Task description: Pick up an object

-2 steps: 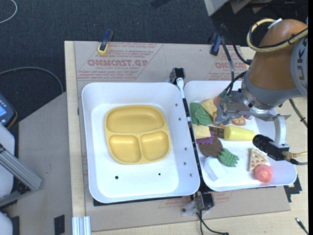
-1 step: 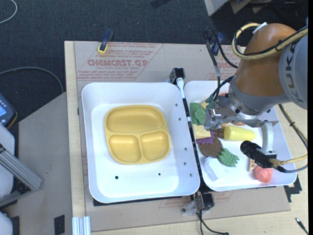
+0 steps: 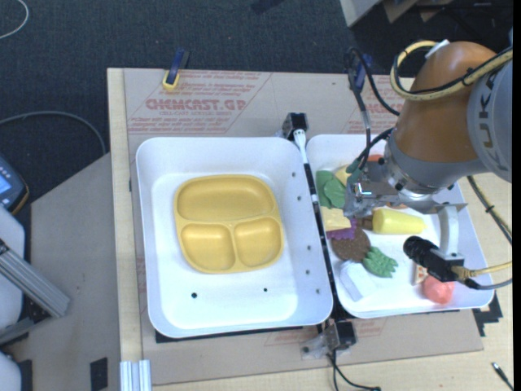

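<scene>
Step in hand, as judged: the approach to a grasp, nothing lifted yet. Tool [image 3: 363, 199] low over the right bin [image 3: 383, 298], at its left part, under the grey and orange arm [image 3: 444, 104]. Cannot tell whether released or clenched, since the wrist covers it from above. No thing seen in its grip.

Candidates for the pick, all lying in the right bin: a green leafy toy [image 3: 331, 187] just beside the tool on its left; a yellow piece [image 3: 397, 221] just beside it on the lower right; a brown and purple piece [image 3: 350, 243] below it, touching a spiky green piece [image 3: 379, 261]; a pink piece [image 3: 440, 291] near the bin's lower right corner, well apart from the tool.

Next move, as a judgement: to settle on one thing, probably the green leafy toy or the yellow piece as the nearest, then to go down around it alone. Crowded pile, so some risk of catching two neighbours or of pushing one aside.

Surface and room: left bin [image 3: 163, 177] holding a yellow divided tray [image 3: 229, 222] with three compartments. Both bins side by side on a tabletop covered with printed cardboard [image 3: 228, 104], a small blue and yellow clamp [image 3: 173, 72] at its far edge. Dark carpet floor [image 3: 122, 15] around, with thin cables across it.
</scene>
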You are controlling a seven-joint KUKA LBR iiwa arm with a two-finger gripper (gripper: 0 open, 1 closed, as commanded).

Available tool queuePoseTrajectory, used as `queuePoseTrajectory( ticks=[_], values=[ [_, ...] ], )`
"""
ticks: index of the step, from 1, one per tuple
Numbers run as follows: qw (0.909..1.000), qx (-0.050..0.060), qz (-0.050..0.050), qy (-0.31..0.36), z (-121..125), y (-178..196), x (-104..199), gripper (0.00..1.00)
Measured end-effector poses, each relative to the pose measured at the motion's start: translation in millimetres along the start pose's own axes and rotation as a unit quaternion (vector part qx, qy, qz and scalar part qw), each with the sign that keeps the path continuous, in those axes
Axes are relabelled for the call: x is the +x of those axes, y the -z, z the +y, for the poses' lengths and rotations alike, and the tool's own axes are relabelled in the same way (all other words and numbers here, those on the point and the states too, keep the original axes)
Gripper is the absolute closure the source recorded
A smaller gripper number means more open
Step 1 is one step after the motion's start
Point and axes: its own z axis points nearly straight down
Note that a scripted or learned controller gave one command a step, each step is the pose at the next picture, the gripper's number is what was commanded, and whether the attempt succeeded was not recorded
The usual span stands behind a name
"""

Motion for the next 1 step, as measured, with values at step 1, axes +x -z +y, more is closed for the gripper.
queuePoseTrajectory(
  ticks=[1],
  values=[
    [1.0, -0.001, 0.0, 0.0, 2.6, 1.1, 0.1, 1.0]
  ],
)
